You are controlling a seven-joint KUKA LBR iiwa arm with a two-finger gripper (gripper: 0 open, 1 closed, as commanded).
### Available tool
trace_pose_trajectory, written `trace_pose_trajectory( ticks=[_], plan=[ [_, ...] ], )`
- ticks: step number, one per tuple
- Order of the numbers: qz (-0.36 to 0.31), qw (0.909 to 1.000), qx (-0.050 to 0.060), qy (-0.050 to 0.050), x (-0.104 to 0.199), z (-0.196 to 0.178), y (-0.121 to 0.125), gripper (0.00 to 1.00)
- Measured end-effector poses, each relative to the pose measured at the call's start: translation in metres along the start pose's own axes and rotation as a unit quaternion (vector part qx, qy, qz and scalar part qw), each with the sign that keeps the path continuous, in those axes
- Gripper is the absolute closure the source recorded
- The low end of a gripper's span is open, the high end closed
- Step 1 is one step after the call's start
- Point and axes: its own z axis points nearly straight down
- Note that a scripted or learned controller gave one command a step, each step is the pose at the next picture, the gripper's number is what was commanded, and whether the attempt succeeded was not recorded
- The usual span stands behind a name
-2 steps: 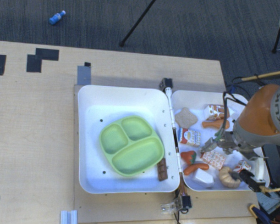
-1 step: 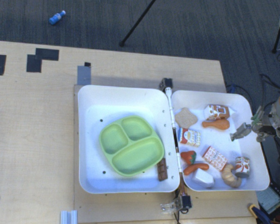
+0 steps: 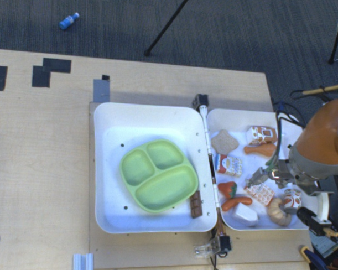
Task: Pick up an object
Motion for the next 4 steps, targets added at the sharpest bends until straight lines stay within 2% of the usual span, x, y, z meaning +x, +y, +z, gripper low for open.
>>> trace_pose_trajectory(
  ticks=[1, 2, 3, 4],
  plan=[
    [0.001, 1.0000, -0.002, -0.001, -0.053, -0.089, 0.021, 0.00],
    [0.000, 1.0000, 0.001, 0.000, -0.002, -0.007, 0.019, 0.00],
    [0.001, 1.0000, -0.001, -0.001, -0.040, -0.044, 0.016, 0.00],
    [0.000, 1.0000, 0.000, 0.000, 0.025, -0.021, -0.003, 0.00]
  ],
)
